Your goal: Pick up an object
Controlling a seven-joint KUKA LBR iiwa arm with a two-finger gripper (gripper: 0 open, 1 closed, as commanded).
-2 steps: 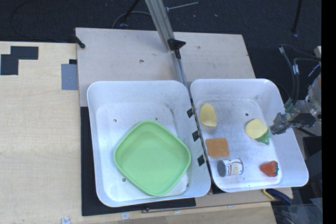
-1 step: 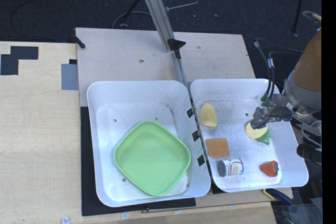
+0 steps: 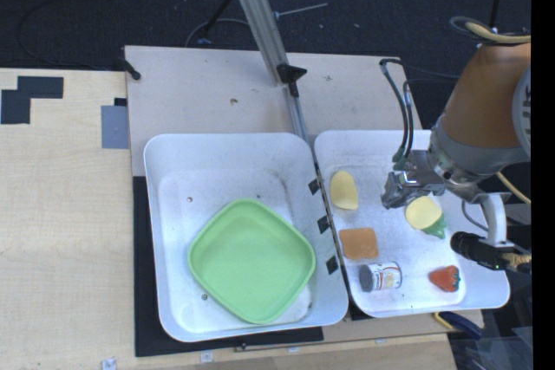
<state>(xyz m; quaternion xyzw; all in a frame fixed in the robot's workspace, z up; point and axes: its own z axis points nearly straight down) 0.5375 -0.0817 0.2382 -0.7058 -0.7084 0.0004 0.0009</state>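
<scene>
hovering low in the right bin [image 3: 468, 301], the gripper [image 3: 401, 189] sits just left of a yellow round object with a green underside [image 3: 425, 214]; whether it is open or closed cannot be told from this slant, and nothing is seen held in it. the candidates for picking all lie in this bin: a pale yellow wedge [image 3: 344, 189] near the divider, an orange-brown block [image 3: 358, 243] below it, a small can on its side [image 3: 381, 276] near the front wall, a red strawberry-like piece [image 3: 445, 278] toward the front right, and the yellow round object nearest the gripper. the left bin [image 3: 165, 186] holds a green square plate [image 3: 251, 260].

the likely trouble, as i judge it: the yellow round object looks smooth and curved, so a close from off-centre could squirt it sideways toward the right wall. the can may roll if nudged. a descent between things could pinch only air.

room looks fair in the bin's middle, between wedge and round object, with bare floor there. it tightens toward the front wall, where can and red piece lie, and along the divider with its black clips [image 3: 323, 223], which a swing to the left could catch. the dangling cable [image 3: 404, 121] by the wrist hangs over the bin's back edge.
</scene>
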